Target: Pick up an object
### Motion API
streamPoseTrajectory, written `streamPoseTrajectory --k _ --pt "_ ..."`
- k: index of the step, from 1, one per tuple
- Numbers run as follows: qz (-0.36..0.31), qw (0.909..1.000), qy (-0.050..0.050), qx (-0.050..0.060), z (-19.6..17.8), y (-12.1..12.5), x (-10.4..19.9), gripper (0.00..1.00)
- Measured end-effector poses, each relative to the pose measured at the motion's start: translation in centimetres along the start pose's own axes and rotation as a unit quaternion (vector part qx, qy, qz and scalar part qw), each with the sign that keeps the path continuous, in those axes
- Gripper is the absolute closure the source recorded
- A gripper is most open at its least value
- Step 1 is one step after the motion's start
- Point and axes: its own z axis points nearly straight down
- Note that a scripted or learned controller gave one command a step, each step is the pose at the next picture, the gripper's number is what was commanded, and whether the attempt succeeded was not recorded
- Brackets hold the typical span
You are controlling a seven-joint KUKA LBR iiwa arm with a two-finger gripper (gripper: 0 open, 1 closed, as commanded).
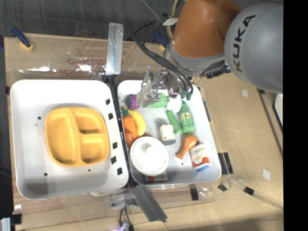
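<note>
The hand (156, 88) is seen low over the far end of the right bin (211, 150), its metal linkage hanging beneath the orange band of the arm (207, 18). Whether its digits stand apart or together cannot be told — the metalwork is a tangle from this angle. Just beneath and toward the near side, a pale green toy (161, 101) is spotted, with a purple piece (131, 100) beside it toward the left bin; nothing is seen clamped. The likeliest target, it is judged, is that pale green toy — almost directly below the hand. Further toward the near rim, a green bottle (186, 119) is laid with its long axis running away from the hand, smooth and glossy. A banana (138, 121), an orange carrot (129, 129), a round white bowl (149, 155) and a drumstick (186, 145) are crowded together. In the left bin (24, 129), a yellow divided tray (77, 136) is sat alone.
</note>
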Motion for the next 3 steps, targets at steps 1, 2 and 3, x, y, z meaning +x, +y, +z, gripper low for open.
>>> streamPoseTrajectory --k 1,2,3 --pt "0.073 0.9973 0.000 0.000 0.4 0.8 -4.6 1.00" --pt "0.166 0.9861 0.001 0.000 2.0 -0.3 5.5 1.00" --pt "0.176 0.9843 0.002 0.001 5.5 3.4 11.6 1.00"
